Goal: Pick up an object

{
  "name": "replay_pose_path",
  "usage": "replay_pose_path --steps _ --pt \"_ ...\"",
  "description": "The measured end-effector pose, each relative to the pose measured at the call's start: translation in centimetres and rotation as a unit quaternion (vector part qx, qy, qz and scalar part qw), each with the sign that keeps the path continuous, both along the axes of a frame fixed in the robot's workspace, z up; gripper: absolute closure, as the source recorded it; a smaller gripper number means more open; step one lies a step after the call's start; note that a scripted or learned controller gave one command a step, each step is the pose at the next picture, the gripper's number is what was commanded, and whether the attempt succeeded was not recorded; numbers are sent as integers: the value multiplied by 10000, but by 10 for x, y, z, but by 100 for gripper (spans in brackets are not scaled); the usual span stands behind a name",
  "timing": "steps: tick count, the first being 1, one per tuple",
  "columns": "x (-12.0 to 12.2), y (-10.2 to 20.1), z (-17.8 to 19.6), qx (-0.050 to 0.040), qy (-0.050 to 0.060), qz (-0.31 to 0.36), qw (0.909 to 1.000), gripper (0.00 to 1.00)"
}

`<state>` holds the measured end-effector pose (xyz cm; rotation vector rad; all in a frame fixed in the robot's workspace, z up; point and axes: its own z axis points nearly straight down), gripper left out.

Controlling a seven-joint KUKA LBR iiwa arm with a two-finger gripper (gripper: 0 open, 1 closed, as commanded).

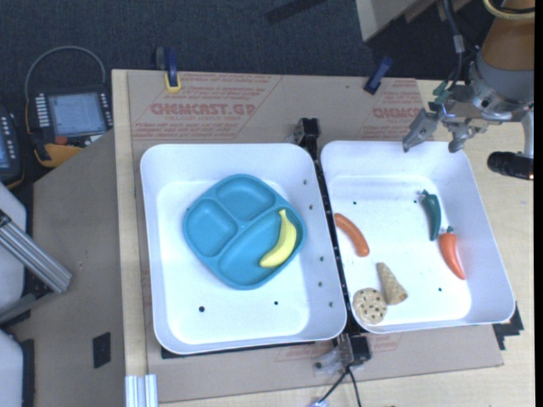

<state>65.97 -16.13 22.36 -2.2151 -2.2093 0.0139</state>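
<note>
Using the right bin [484, 227] as the reference point for everything. Closest to the camera, near its front wall, there's a round cookie [369, 305] touching a little cone [391, 283] that sits just behind it. A bit further back, over by the bin's left wall, a hot dog [351, 234] lies at a slant with open floor around it. On the bin's right side an orange carrot [452, 253] sits nearly end to end with a dark green pepper [431, 213] just behind it.

At the bin's far right corner, the gripper [436, 136] hangs above the rim with its two fingers spread apart and nothing between them. So no pick has happened.

Left of the right bin, the other bin [165, 303] has a blue divided plate [229, 227] with a banana [281, 240] lying in one compartment.

My guess on handling: these all look like light toy food, probably hard smooth plastic, so a bit slippery but not fragile. The pepper is nearest the gripper, but it's skinny and almost touching the carrot. I'd go for the hot dog instead: grab it across the middle, fingers on either side of its narrow width. It's got the most free space and shouldn't roll much.
</note>
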Motion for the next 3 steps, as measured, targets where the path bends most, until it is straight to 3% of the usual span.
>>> replay_pose_path --steps 1,3 --pt "3 0 9 -14 -73 15 10000 0" --pt "5 1 -77 -13 -69 20 10000 0"
